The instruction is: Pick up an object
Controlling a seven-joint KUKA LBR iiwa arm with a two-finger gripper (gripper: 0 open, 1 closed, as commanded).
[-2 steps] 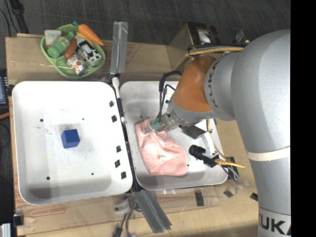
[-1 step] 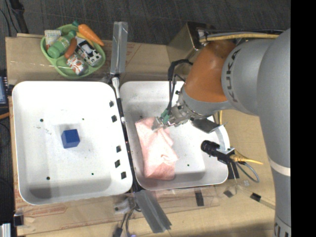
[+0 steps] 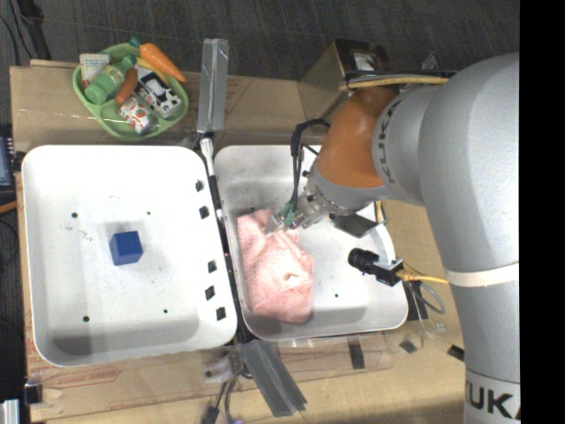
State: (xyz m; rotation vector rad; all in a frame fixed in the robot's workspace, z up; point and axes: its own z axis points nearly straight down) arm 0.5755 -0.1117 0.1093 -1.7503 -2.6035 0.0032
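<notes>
Dark carpet (image 3: pixel 265 7) runs along the far side of a brown bench (image 3: pixel 256 104) that carries two shallow white bins side by side. On the far left corner of the bench, outside the bins, a green bowl (image 3: pixel 110 129) holds a heap of toy foods, among them an orange carrot (image 3: pixel 159 58); the other pieces are too small to name. In the left bin (image 3: pixel 132 316) a blue cube (image 3: pixel 126 247) sits alone, a little left of the bin's middle and well apart from every wall. In the right bin (image 3: pixel 265 162) a pink cloth (image 3: pixel 281 274) lies crumpled on the floor, pressed up against the wall shared with the left bin. It is longer than it is wide, and its long axis runs from the far side of the bin toward the near side, leaning slightly rightward at the near end, where the bundle is widest; its narrower end points toward the far left. The grey arm (image 3: pixel 459 166) reaches in from the right, its orange band (image 3: pixel 353 144) over the far half of that bin. The gripper (image 3: pixel 290 216) is down at the far, narrow end of the cloth and appears to touch the fabric there. Whether it is spread, closed or pinching the fabric cannot be told at this size and angle.
</notes>
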